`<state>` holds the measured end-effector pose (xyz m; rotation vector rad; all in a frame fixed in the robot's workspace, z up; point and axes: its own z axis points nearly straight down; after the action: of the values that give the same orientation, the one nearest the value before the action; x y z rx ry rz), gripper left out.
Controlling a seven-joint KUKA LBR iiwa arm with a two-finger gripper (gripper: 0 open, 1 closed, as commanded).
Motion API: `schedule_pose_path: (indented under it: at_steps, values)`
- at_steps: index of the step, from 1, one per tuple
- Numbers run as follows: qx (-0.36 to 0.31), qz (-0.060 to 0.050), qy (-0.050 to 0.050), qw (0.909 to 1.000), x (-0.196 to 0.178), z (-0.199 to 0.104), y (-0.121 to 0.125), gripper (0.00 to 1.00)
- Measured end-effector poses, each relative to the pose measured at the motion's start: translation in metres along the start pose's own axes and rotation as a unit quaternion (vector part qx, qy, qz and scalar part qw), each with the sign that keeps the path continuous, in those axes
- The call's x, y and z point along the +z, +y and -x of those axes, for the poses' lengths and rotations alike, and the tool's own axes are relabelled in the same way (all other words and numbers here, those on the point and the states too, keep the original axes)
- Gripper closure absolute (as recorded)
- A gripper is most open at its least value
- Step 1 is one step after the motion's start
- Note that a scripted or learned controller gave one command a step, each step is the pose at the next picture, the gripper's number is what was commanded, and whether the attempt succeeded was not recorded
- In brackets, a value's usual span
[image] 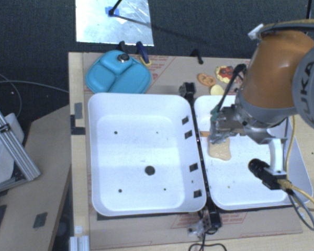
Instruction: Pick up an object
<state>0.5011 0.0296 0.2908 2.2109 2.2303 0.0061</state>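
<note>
Closest to the lens, the wide shallow white plastic left bin [141, 156] is seen with nothing but a small dark spot on its floor. Further right, in the matching white right bin [240, 192], a flat tan, bread-like piece [220, 151] is found near the divider, its long axis running roughly up-down in view. The pincer [217, 135] is parked right above it; spread or pinched can't be told. Nothing looks lifted, so the pick is judged barely started.

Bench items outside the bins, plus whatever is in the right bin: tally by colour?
Blue: 1, the divided plate behind the left bin.
Tan or yellow: 3, two pieces behind the right bin, one flat piece in it under the hand.
Red: 1.
Total: 5
</note>
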Motion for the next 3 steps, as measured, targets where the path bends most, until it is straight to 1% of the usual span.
schedule_pose_path:
  at_steps: [1, 2, 3]
  values:
    - [0.001, 0.004, 0.0, 1.0, -0.089, -0.017, -0.013, 1.0]
    - [0.002, 0.0, -0.001, 1.0, -0.084, -0.015, -0.013, 0.0]
    - [-0.001, 0.002, -0.001, 1.0, -0.096, -0.015, -0.012, 1.0]
